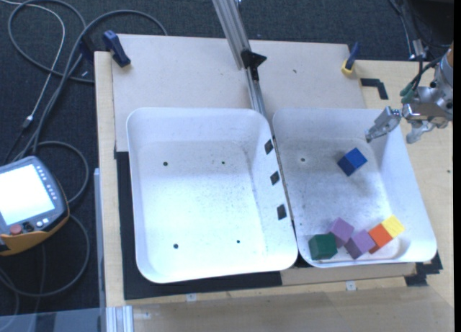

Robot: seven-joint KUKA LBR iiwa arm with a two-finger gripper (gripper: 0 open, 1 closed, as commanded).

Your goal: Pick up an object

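A blue cube [352, 161] lies in the upper middle of the right bin [313, 186]. Along that bin's front edge sit a green block [323, 245], two purple blocks [341, 230] [356, 243], an orange block [379, 238] and a yellow block [393, 226]. My gripper [397, 129] hangs over the bin's right rim, up and to the right of the blue cube. Its two fingers are spread apart with nothing between them.
The left bin [144, 179] stands beside the right one. A slanted metal post [227, 14] rises between the bins at the back. Clamps [115, 46] [351, 64] sit on the board's far corners. A teach pendant [25, 204] and cables lie on the floor at left.
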